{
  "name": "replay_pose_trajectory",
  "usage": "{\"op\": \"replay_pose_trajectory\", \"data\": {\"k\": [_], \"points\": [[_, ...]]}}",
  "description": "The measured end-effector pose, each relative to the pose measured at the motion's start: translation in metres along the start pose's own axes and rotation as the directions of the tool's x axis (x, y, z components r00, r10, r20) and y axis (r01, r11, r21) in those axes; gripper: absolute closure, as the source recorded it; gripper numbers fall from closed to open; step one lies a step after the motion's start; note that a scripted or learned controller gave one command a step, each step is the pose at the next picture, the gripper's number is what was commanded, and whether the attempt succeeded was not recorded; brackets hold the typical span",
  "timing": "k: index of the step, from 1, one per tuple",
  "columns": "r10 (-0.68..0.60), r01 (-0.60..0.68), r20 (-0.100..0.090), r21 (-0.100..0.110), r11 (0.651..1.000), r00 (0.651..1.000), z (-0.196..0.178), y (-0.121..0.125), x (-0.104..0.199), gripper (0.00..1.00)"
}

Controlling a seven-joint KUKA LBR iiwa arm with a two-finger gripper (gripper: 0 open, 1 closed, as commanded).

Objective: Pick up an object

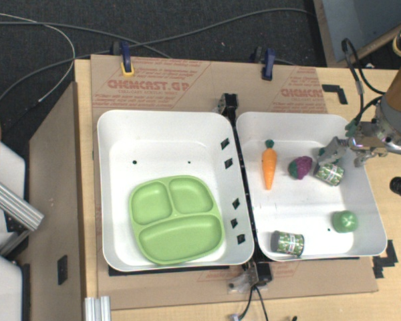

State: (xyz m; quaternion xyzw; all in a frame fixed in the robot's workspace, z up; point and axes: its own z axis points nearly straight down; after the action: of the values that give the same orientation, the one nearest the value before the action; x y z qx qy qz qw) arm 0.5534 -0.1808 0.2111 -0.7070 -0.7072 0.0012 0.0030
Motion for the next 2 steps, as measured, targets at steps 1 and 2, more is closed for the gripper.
{"op": "replay_pose_trajectory", "data": {"k": [1, 2], "points": [[0.0, 0.0, 0.0, 0.0, 1.0, 1.0, 0.044, 0.003, 0.006, 0.0], [-0.001, 0.001, -0.001, 0.001, 1.0, 1.0, 0.101, 0.004, 0.016, 0.0]]}}
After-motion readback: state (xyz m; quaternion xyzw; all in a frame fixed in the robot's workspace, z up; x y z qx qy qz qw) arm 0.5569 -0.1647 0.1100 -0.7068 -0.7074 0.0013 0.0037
